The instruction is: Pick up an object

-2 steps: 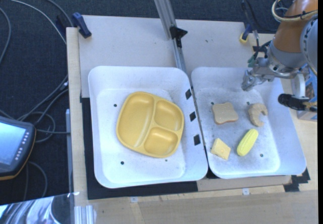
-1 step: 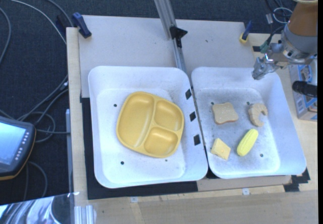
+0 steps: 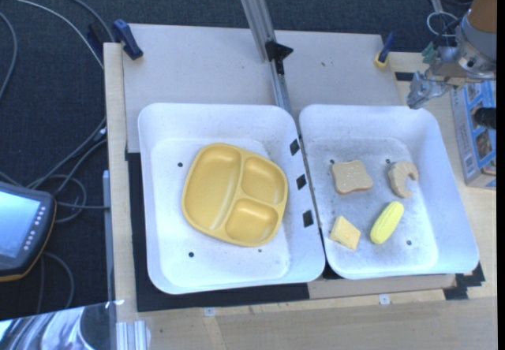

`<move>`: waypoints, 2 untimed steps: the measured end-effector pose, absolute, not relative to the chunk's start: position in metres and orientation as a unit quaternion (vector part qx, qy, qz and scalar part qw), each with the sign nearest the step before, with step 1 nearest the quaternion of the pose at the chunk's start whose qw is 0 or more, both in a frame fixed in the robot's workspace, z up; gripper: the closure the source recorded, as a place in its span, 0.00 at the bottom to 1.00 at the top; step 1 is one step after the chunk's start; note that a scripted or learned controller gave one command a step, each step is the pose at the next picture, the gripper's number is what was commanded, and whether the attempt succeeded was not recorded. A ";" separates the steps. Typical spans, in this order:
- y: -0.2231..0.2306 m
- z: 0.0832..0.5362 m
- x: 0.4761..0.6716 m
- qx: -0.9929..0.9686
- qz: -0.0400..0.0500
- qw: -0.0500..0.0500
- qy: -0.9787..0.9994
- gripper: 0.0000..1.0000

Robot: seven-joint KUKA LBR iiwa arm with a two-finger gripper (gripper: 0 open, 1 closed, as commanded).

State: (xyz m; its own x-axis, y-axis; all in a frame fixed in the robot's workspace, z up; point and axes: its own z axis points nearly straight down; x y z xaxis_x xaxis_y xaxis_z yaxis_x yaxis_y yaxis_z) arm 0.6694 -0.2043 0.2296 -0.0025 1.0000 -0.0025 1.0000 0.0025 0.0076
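The right bin [image 3: 447, 153] holds a slice of toast [image 3: 351, 176], a tan bitten biscuit [image 3: 402, 178], a yellow corn cob [image 3: 387, 222] and a pale yellow cheese wedge [image 3: 345, 232]. My gripper [image 3: 417, 94] hangs at the bin's far right corner, above its rim and well apart from all the food. Nothing shows in its grasp. The biscuit is the nearest piece, below and slightly left of it.
The left bin [image 3: 158, 135] carries a yellow divided plate [image 3: 234, 194]. A metal pole [image 3: 256, 1] slants down to the gap between the bins. Blue clamps [image 3: 126, 37] sit at the board's far corners. A blue box [image 3: 477, 135] stands right of the bins.
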 end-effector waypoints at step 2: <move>-0.148 0.253 0.661 0.705 0.000 -0.001 0.709 1.00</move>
